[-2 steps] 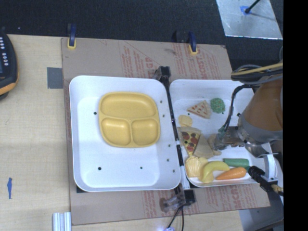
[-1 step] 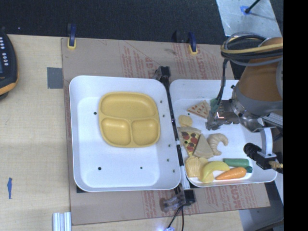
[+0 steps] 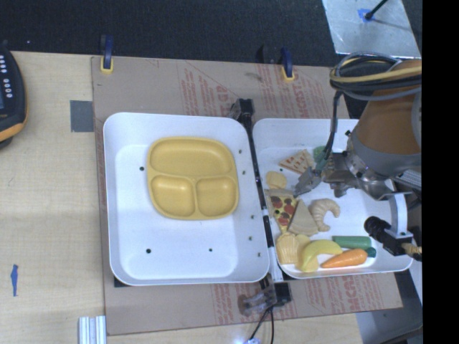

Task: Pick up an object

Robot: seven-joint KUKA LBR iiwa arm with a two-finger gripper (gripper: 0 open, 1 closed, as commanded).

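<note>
Two shallow white bins sit side by side on a brown cardboard sheet (image 3: 179, 84). The left bin (image 3: 129, 249) is smooth plastic with round corners, and it holds a yellow tray (image 3: 192, 177) split into three soft-edged pockets. The right bin (image 3: 276, 131) is full of toy food. There is a pizza slice (image 3: 284, 208) with red dots, a ridged cracker-like piece (image 3: 296, 162), a pale curved croissant (image 3: 325, 210), a yellow banana (image 3: 318, 251), an orange carrot (image 3: 345, 259), a green stick-shaped piece (image 3: 351, 241), a tan flat piece (image 3: 303, 223) and a small cream lump (image 3: 275, 180). They all look like shiny plastic. The toys lie close together, many touching, mostly along the near and left sides of the bin. The gripper (image 3: 310, 180) is dark metal and hangs over the right bin, just above the pizza slice and beside the croissant. Its fingers look a little apart, with nothing between them. The fat grey and orange arm (image 3: 384, 131) covers the far right part of the bin. Blue clamps (image 3: 107, 51) pinch the cardboard at the back edge.
</note>
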